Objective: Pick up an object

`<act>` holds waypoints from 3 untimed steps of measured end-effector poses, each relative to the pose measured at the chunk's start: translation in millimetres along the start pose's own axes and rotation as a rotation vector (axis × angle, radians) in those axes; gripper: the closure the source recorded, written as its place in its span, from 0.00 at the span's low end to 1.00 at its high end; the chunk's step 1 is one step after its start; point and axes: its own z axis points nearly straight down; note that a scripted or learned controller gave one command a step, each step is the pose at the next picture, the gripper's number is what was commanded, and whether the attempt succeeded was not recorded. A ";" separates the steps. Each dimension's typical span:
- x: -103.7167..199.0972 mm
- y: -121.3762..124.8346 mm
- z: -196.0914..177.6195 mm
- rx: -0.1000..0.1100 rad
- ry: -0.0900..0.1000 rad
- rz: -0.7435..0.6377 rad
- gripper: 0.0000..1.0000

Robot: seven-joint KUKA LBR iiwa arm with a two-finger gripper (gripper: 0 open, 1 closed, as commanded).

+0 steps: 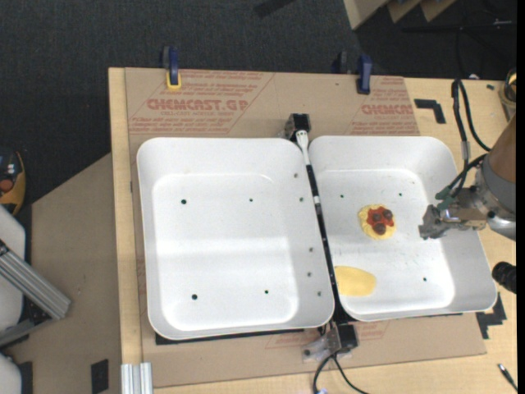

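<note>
In the right bin (426,158) lie two objects. A small yellow piece with a red top (377,221) sits near the bin's middle. A flat pale yellow piece (355,281) rests by the bin's front left edge. My gripper (432,222) hangs over the right side of this bin, a short way right of the red-topped piece and apart from it. I see nothing between its fingers.
The left bin (164,162) stands beside the right one, with a black divider strip (314,203) between them. Both sit on a brown cardboard sheet (205,97) held by blue clamps (171,60). Cables (463,121) run along the right side.
</note>
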 end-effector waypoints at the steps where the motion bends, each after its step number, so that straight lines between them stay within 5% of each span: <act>1: 49.6 -1.1 46.8 0.011 0.010 -0.013 1.00; 2: 3.9 -1.3 146.4 0.007 0.007 -0.004 1.00; 3: 38.7 124.5 130.4 -0.007 0.006 -0.018 1.00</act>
